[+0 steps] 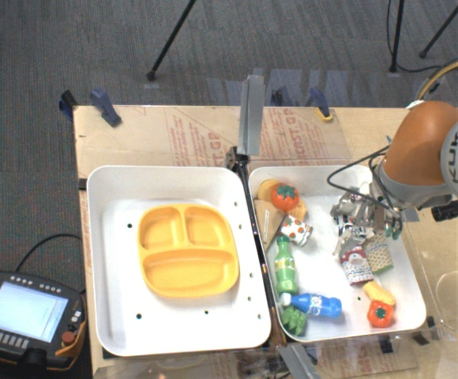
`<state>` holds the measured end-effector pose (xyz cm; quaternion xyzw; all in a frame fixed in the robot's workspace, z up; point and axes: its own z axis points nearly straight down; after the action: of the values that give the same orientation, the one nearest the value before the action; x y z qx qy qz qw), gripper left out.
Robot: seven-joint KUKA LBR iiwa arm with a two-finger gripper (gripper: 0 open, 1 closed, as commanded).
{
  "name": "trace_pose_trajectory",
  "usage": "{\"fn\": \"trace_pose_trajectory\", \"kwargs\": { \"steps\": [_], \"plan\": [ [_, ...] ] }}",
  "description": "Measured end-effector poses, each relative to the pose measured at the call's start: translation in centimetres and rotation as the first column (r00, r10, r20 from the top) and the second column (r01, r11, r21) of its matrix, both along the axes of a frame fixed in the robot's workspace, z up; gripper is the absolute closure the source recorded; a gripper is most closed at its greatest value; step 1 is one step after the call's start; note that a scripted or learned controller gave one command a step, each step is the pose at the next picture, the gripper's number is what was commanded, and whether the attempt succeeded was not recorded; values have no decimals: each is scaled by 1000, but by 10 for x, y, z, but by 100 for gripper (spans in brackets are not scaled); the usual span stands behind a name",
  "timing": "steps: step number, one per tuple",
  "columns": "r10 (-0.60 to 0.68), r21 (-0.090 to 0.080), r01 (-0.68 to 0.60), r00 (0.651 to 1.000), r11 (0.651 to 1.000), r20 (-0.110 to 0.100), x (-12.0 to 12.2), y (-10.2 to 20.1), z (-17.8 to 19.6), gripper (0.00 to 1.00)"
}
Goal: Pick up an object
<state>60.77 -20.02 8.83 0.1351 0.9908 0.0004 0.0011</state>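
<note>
The right bin (324, 181) holds several toy items: a red tomato (286, 197) at the back left, a spotted cup (295, 230), a green bottle (284, 265), a blue bottle (317, 305), a green piece (294, 320), a red packet (357, 265), a checkered packet (379, 256) and an orange-and-yellow fruit (380, 307). My gripper (361, 221) hangs low over the bin's right half, just above the red packet. Nothing visibly sits between its fingers.
The left bin (106, 212) carries a yellow divided plate (188, 249). A grey post (251, 125) rises between the bins at the back. A teach pendant (28, 316) lies off the bench at the lower left. Tripod legs stand behind the bench.
</note>
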Motion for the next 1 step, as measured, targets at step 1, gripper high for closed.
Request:
{"fn": "trace_pose_trajectory", "kwargs": {
  "steps": [1],
  "plan": [
    [-7,9,7,1000,1000,-5,-66,-5,-2,0]
  ]
}}
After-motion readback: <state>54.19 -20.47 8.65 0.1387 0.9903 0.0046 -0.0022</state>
